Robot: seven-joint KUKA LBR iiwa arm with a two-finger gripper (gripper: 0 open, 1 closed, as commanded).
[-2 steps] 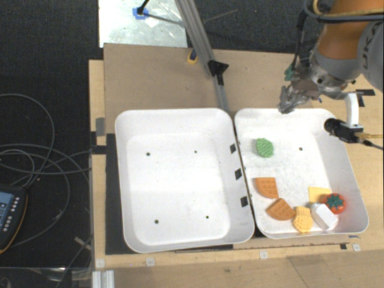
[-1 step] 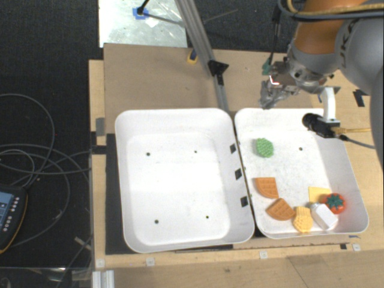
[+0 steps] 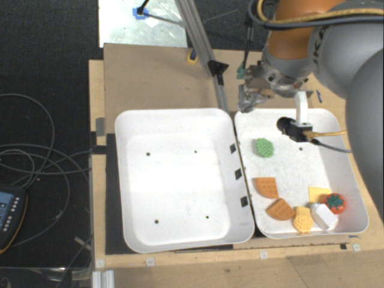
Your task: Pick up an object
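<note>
Gripper [image 3: 248,104]: I see it upper centre, over the right bin's [image 3: 354,212] top-left corner; can't tell its opening.
Nearest object: green toy [image 3: 263,147], below it.

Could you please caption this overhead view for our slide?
Gripper at right bin's far corner; green toy nearby.

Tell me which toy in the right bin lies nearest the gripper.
The green bumpy toy; it lies alone nearest the gripper, while the orange and yellow pieces cluster at the bin's near end.

a robotics lab: a brown wooden desk [image 3: 156,77] on dark carpet, loose black cables [image 3: 36,155] left of the desk, a handheld control pendant [image 3: 9,212] by them.
</note>
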